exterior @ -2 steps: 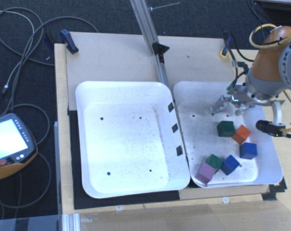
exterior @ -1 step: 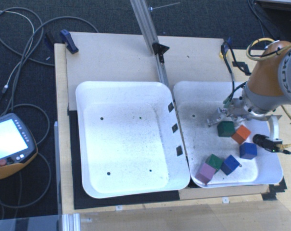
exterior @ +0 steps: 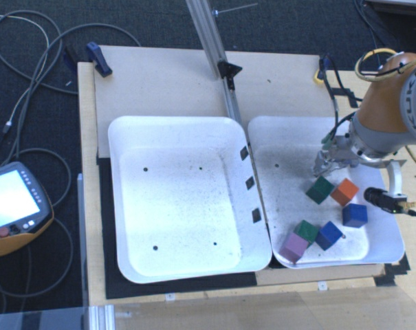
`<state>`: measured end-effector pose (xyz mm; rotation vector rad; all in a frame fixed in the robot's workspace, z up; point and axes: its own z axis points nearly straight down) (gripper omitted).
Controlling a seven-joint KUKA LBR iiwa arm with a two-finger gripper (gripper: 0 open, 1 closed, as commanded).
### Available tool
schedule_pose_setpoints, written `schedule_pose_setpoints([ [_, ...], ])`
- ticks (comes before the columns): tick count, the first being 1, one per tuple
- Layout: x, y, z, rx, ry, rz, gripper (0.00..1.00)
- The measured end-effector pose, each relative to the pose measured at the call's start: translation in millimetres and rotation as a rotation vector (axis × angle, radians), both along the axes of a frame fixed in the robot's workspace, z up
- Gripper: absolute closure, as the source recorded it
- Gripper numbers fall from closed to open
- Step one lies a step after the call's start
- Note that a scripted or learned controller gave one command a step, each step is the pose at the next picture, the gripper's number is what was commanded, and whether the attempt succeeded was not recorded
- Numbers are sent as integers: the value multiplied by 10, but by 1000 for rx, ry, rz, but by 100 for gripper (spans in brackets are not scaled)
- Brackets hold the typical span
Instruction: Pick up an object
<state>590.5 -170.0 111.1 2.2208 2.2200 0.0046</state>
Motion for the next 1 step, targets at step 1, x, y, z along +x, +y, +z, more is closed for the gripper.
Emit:
schedule_pose_setpoints([
  [1, -2, 1, -7, 0, 1, 0, 0],
])
